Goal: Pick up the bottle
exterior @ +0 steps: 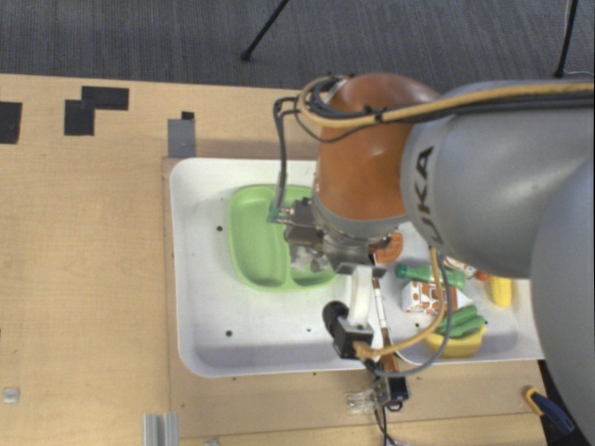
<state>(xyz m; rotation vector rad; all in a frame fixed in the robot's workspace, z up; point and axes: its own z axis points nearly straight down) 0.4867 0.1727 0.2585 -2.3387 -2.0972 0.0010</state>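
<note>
Item 1: my gripper [312, 249], under orange wrist band, over right part of green dish [256, 240] in white bin [200, 277]. Open or closed: cannot tell, own wrist covers it.

Item 2: bottle. Cannot tell which piece it is. Candidates lie in clutter on view's right of my gripper, same bin: green marker-like stick [423, 272], small yellow piece [500, 292], yellow-and-green lump [460, 333], white card with orange print [423, 297]. All apart from my gripper.
</note>
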